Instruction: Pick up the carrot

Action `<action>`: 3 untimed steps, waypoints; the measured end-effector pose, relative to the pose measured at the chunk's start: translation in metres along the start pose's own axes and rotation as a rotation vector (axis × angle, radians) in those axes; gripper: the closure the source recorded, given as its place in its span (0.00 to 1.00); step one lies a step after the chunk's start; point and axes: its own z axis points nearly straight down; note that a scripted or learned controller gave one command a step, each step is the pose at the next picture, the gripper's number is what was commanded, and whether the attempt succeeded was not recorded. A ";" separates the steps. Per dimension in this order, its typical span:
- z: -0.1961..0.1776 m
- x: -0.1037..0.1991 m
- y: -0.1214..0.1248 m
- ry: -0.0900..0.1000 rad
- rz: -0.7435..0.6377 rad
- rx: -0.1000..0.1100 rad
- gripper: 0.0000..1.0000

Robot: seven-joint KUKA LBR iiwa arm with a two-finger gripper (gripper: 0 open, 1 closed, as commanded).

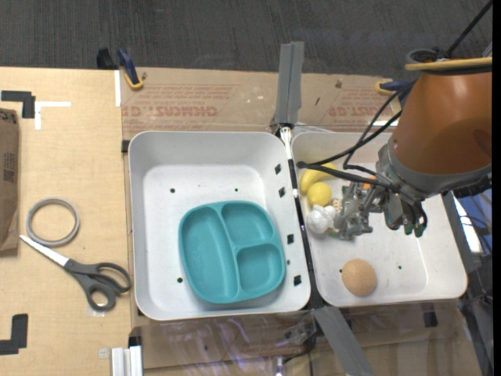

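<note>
Right bin: the arm overhangs its far right part. I see bare floor along the near rim, beside a tan ball. Gripper sits low mid-bin, just right of a white lump and a yellow piece crowded against the dividing wall. Spread or pressed together, I cannot tell. Carrot: I cannot tell where it lies. Left bin holds a teal divided plate. Tan worktop at left carries scissors and a tape roll.
</note>
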 end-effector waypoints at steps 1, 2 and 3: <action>0.058 0.016 0.019 0.004 -0.031 0.000 1.00; 0.058 0.020 0.067 0.003 -0.267 -0.001 1.00; 0.077 0.007 0.130 0.003 -0.403 -0.002 1.00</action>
